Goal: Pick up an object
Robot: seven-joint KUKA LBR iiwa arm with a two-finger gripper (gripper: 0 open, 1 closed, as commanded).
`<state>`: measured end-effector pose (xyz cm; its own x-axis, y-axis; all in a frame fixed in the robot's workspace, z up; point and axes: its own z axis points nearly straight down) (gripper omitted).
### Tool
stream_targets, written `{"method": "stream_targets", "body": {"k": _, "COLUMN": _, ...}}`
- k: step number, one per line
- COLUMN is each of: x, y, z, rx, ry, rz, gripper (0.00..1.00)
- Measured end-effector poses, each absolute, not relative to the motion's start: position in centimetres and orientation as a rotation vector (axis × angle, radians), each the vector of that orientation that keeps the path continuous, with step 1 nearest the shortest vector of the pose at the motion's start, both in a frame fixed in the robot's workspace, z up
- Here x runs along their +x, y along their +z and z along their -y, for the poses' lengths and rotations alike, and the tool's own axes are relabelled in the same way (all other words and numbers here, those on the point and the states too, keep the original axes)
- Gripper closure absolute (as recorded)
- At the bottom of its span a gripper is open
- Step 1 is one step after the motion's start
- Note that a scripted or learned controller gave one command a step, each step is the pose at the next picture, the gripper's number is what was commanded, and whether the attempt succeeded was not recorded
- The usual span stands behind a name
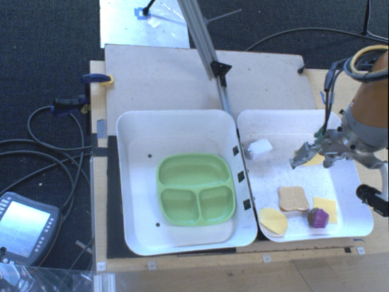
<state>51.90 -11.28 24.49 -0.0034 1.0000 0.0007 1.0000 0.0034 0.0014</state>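
Two white bins sit side by side on the table (pixel 182 78). Over the right bin (pixel 285 126), the gripper (pixel 311 152) hovers near a yellow slice (pixel 316 159); whether it holds anything, I cannot tell.

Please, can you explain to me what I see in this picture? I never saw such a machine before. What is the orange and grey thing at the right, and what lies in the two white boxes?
A camera fixed above the bench looks down at a slant. The orange and grey thing is a robot arm; its gripper, a two-finger claw, hangs over the right bin. I see nothing between its fingers. That bin contains toy food: a white block, a slice of toast, a round yellow chip, a purple piece and a yellow cheese square. The left bin holds a green divided tray.
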Motion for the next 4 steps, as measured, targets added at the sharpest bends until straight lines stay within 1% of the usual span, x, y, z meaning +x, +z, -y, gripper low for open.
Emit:
{"method": "stream_targets", "body": {"k": 1, "x": 51.9, "y": 24.5, "z": 11.3, "rx": 2.218, "ry": 0.003, "rz": -2.224, "gripper": 0.0}}
{"method": "stream_targets", "body": {"k": 2, "x": 52.2, "y": 20.3, "z": 11.0, "rx": 2.223, "ry": -0.002, "rz": -2.224, "gripper": 0.0}}
{"method": "stream_targets", "body": {"k": 3, "x": 51.5, "y": 14.4, "z": 11.5, "rx": 2.225, "ry": -0.005, "rz": -2.224, "gripper": 0.0}}
{"method": "stream_targets", "body": {"k": 4, "x": 51.6, "y": 9.3, "z": 11.5, "rx": 2.219, "ry": 0.001, "rz": -2.221, "gripper": 0.0}}
